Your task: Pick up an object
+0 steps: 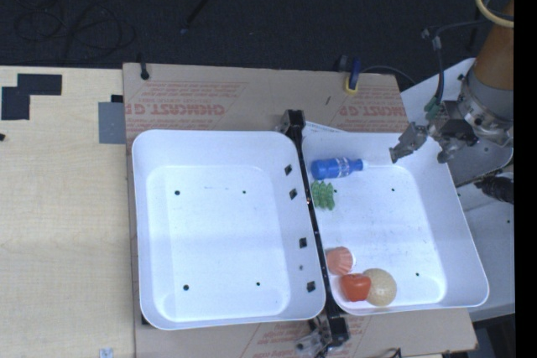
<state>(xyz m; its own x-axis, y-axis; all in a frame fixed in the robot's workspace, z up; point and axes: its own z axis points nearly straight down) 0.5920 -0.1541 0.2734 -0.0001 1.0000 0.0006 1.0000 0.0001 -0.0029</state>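
Observation:
The right bin (436, 247) holds several small objects. A blue bottle (336, 168) lies on its side at the far left corner, with a green leafy piece (323, 195) just in front of it. Near the front left corner sit a pale orange ball (339, 260), a red fruit (356, 287) and a yellowish ball (381, 286), close together. My gripper (424, 148) hangs over the bin's far right rim, open, with nothing between its fingers. It is well to the right of the bottle and apart from it.
The left bin (168, 298) lies beside the right one, with a black divider (304, 205) between them. Both rest on a cardboard sheet (210, 101). Cables and a blue-and-yellow clamp (353, 75) sit behind the bins.

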